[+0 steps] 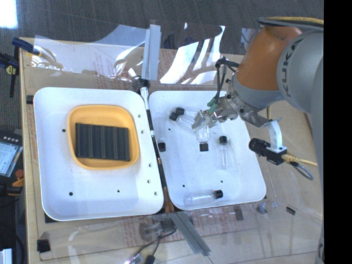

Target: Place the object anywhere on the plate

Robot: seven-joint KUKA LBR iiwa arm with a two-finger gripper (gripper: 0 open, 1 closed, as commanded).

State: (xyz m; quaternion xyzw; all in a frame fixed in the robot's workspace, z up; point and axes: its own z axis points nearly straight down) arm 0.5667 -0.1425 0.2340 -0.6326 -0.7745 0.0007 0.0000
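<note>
Several clear vials with black caps lie in the right bin (247, 175). One vial (184, 116) is at the upper left, another (203, 138) is in the middle, a third (224, 153) lies to its right, and a fourth (202, 197) lies near the front rim. The yellow plate (102, 118) with a dark ribbed centre rests in the left bin (49, 175). My gripper (208, 117) is low over the right bin, just above the middle vial and beside the upper-left one. Whether it touches either vial is unclear.
A small black piece (161, 146) lies by the right bin's left rim. A black-and-white fitting with a cable (269, 150) hangs off the arm over the bin's right edge. Crumpled clear plastic sheet (192, 51) lies behind both bins.
</note>
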